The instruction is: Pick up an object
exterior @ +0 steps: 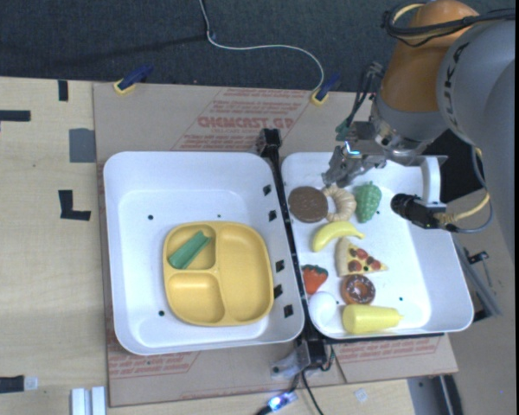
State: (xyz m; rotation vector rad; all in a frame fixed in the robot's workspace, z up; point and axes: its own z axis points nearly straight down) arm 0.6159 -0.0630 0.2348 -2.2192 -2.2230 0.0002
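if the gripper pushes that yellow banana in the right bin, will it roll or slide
The banana is curved and lies flat, so it would probably slide or pivot rather than roll. It looks like smooth, stiff plastic, likely light and slippery to pinch.

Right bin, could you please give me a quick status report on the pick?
Gripper low over right bin, far end, nothing seen held. Below it: brown disc, cream piece, broccoli. Items packed close, banana alongside.

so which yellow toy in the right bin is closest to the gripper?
The curved yellow banana, just below the gripper. The yellow corn-like piece lies at the bin's near edge.
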